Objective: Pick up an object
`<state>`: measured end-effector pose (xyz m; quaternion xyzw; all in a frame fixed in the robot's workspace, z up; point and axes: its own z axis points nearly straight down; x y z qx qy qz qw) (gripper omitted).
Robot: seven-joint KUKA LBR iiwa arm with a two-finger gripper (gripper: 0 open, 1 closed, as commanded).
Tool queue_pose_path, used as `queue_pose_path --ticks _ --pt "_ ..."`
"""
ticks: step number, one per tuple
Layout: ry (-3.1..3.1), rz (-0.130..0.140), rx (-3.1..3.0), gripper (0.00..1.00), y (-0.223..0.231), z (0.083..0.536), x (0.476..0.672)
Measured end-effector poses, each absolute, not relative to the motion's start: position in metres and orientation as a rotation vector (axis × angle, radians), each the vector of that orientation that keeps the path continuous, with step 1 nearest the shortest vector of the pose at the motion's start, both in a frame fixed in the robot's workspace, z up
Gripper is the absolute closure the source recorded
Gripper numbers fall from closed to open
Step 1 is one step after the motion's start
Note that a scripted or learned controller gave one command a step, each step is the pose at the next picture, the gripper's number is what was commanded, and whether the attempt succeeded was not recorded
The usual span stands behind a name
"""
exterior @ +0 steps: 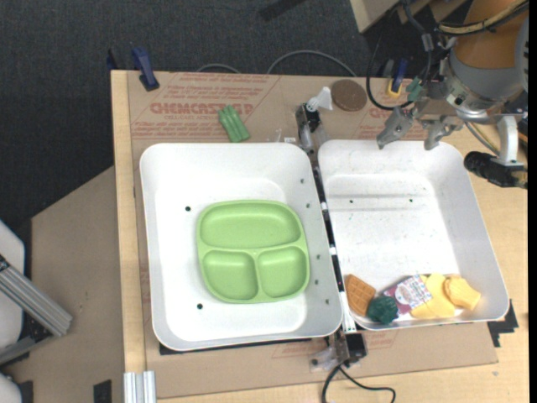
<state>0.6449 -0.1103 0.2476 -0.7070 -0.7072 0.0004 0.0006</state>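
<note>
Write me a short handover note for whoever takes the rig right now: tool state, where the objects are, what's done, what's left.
Tool: open, holding nothing, raised over the far rim of the right bin.
Objects: a small pile in the right bin's near corner, namely a tan waffle-like piece, a dark green lump, a pink-and-white packet and yellow pieces, all crowded together.
Left bin: holds a green divided tray.
Done: nothing picked yet.
Left: bring the tool across to the near corner, lower onto one object, close, lift. The crowding may make a clean single grasp hard.
</note>
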Motion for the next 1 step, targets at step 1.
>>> queue_pose_path --ticks 1 --pt "-2.209 0.016 -2.216 0.0 -0.1395 0.1004 0.6272"
